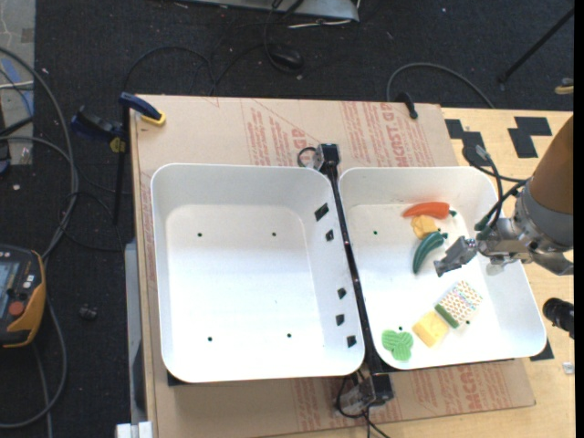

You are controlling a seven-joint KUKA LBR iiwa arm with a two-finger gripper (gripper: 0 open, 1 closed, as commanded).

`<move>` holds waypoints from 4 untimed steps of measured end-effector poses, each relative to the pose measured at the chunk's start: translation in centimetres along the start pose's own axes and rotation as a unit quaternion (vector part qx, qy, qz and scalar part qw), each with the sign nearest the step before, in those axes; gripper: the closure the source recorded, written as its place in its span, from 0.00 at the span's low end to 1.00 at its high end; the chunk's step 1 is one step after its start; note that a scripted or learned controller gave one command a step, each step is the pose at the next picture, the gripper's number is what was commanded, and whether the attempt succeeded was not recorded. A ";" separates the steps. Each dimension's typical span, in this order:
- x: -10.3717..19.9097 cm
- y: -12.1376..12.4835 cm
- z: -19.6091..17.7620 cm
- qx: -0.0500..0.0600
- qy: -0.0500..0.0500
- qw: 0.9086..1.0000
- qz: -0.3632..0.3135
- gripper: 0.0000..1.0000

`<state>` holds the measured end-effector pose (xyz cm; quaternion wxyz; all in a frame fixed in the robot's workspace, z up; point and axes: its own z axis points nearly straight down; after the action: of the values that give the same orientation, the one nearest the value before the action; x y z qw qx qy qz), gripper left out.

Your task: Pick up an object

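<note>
My gripper (pixel 453 261) hovers beside the curved dark-green plastic toy pod (pixel 427 249), nothing held; can't tell jaw width. Looks light, stiff, slippery; I'd pinch mid-body.

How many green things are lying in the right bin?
2 clearly green: a dark green pod beside the gripper, and a light green toy near the front edge. The gripper may hide more.

Arm (pixel 555 190) cut off at right edge; tool (pixel 453 260) finger state too small to tell.
</note>
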<state>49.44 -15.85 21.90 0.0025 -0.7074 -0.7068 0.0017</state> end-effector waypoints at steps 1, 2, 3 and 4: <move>0.0 0.1 -0.2 -0.003 0.000 1.000 0.000 0.00; -0.1 -0.3 4.1 -0.001 0.000 1.000 0.000 0.00; -0.9 -0.9 9.0 -0.001 0.000 1.000 0.000 0.00; -1.2 -0.7 12.4 -0.006 -0.003 1.000 0.001 0.00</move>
<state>48.65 -16.99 9.49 -0.0035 -0.7079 -0.7063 -0.0005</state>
